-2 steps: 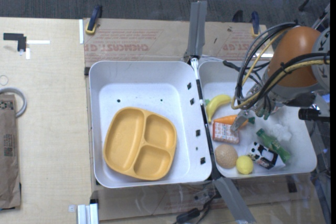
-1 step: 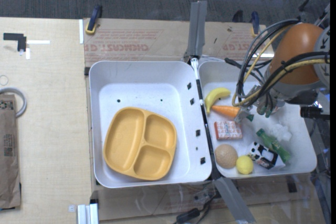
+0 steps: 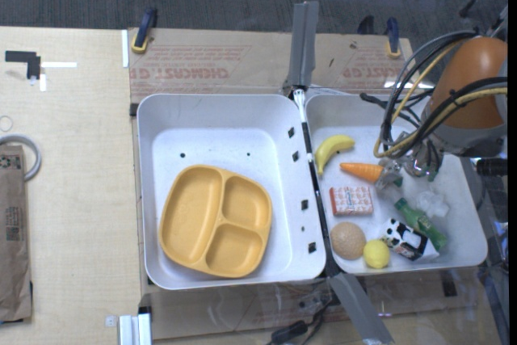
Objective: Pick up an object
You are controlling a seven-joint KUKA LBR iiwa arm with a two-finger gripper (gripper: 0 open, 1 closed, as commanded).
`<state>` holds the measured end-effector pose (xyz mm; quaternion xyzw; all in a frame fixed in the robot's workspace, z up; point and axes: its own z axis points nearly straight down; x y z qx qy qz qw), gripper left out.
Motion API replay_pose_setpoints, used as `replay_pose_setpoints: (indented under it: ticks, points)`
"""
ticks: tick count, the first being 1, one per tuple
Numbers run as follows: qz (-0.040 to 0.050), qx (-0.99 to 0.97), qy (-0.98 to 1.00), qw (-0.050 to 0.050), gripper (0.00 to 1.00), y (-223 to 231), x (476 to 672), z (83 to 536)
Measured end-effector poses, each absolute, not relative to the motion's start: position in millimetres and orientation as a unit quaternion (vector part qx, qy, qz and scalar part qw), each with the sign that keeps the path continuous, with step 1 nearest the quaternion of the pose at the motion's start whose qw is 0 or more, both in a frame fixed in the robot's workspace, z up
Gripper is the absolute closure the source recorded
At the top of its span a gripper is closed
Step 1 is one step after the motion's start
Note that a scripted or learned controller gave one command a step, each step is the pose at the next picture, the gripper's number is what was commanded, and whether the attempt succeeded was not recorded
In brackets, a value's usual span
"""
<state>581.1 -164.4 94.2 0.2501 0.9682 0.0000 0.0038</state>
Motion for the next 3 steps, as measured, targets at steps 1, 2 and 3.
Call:
replay_pose_setpoints:
  ticks: [1,2,3]
  points:
    - [0.0,0.25,0.968,0.002,0.0,-164,580.2,93]
    - [0.0002,0.261,0.965,0.001,0.0,-141,541.3,137]
    - [-0.0002,0.22,0.975,0.004,0.0,-146,588.0,96]
